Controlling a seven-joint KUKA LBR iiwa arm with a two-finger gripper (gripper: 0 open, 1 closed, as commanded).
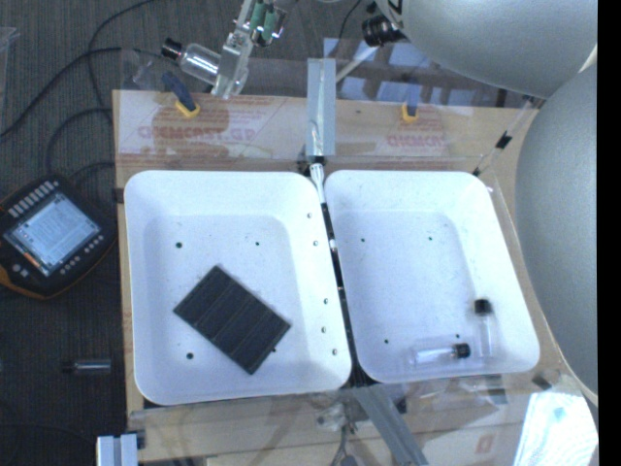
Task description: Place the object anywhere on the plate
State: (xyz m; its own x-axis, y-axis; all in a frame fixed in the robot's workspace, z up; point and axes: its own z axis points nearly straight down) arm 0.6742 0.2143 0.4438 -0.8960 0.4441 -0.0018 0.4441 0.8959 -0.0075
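Camera view, looking down at a slant: we see two shallow white plastic bins side by side on the brown tabletop point(223, 129), the left bin point(155, 202) and the right bin point(505, 260).

The task's things appear to be small clear plastic vials with black caps. We count two of them in the right bin, both in its near right corner. One vial point(437, 353) lies on its side, roughly along the near wall, with its black cap pointing right. The other vial point(482, 330) lies just beside it, pointing away from us, with its cap at the far end. The two are close together at the cap end of the first, but we cannot tell whether they touch.

One dark grey ribbed square plate point(233, 318) lies flat on the floor of the left bin, turned so a corner points toward us. It is well apart from both vials.

The grey arm point(485, 17) fills the upper right. Its hand point(228, 71) hangs beyond the far edge of the tabletop, above the left bin's far side and well apart from the plate. A third clear cylinder with a black cap point(194, 60) shows right at the hand's tip. We cannot tell whether the hand is apart, together, or clamped on that cylinder.

We also count two yellow clamps point(184, 103) point(412, 115) on the tabletop's far edge, and one black teach pendant point(49, 236) on the floor at left.
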